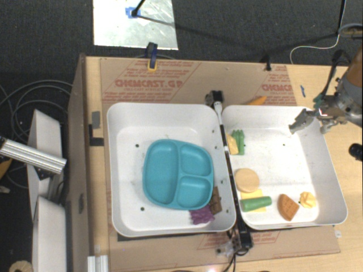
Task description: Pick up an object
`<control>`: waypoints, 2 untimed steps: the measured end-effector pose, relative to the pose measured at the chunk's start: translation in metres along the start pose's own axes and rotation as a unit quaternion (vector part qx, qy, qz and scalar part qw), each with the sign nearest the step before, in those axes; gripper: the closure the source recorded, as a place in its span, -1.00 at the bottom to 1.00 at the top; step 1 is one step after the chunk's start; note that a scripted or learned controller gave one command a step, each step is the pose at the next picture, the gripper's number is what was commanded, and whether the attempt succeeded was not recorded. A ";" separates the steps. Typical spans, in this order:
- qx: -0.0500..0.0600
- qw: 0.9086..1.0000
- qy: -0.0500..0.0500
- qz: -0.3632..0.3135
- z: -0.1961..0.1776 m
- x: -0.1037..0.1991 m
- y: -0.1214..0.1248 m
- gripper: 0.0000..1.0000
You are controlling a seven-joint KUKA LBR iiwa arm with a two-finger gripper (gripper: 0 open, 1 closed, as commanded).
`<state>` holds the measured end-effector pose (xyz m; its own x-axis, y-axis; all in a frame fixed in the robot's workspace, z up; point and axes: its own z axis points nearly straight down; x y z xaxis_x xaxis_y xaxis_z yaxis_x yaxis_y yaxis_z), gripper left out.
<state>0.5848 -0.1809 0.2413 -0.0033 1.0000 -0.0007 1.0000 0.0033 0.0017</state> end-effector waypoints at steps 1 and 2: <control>0.005 1.000 0.003 -0.003 0.115 0.060 -0.003 -1.00; -0.001 1.000 -0.003 -0.001 0.157 0.093 0.021 -1.00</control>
